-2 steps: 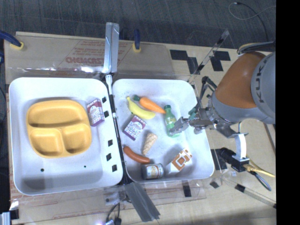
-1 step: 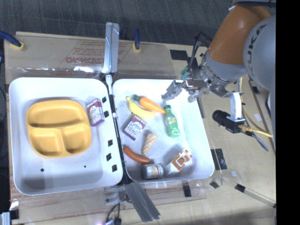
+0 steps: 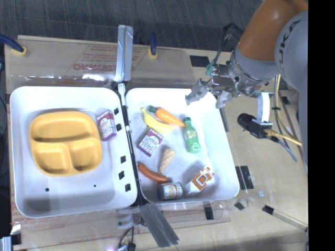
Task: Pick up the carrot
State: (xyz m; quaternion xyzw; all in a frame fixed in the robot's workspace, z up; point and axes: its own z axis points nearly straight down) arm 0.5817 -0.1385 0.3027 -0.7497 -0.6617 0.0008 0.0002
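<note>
Camera view: carrot (image 3: 168, 116) in right bin (image 3: 222, 156), upper part, touching banana (image 3: 153, 122), near green bottle (image 3: 191, 136). Long axis diagonal, green top upper-left, tip lower-right. Probably light, stiff, slick plastic; best grabbed mid-body across width. Pincer (image 3: 205, 94) above bin's top edge, released, grasping nothing.

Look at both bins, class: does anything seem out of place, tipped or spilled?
Nothing spilled or damaged. In the right bin the green bottle and can lie on their sides, and the carrot overlaps the banana.
</note>
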